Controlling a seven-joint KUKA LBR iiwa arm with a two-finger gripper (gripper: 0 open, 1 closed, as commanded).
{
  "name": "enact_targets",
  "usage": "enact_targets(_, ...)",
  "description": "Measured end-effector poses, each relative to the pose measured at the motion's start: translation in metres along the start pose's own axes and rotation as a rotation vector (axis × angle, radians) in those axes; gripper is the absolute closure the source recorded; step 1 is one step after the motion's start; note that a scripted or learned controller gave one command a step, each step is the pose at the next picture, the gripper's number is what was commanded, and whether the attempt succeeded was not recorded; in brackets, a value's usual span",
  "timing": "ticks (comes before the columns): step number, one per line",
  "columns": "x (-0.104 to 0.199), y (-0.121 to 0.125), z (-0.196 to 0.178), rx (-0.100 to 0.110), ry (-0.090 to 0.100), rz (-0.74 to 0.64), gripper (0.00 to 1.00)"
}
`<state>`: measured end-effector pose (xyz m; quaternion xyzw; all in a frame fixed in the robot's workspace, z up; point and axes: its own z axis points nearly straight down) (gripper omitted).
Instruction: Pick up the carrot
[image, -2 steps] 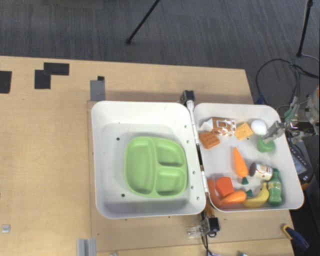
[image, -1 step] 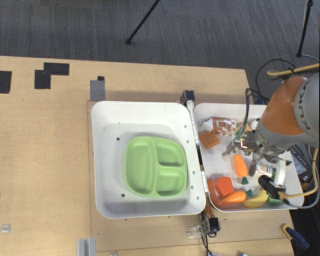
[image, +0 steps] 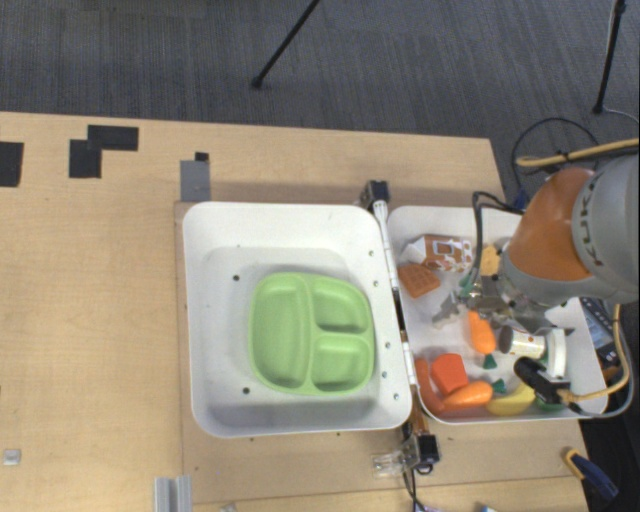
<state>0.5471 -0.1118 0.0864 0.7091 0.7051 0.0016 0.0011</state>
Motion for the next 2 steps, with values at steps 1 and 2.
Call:
enact_targets(1,0.0,0.002,-0.011,-0.006,-0.001,-0.002,1.0)
enact_targets(2,0.047,-0.025,-0.098,0.002,0.0,0.351,1.0)
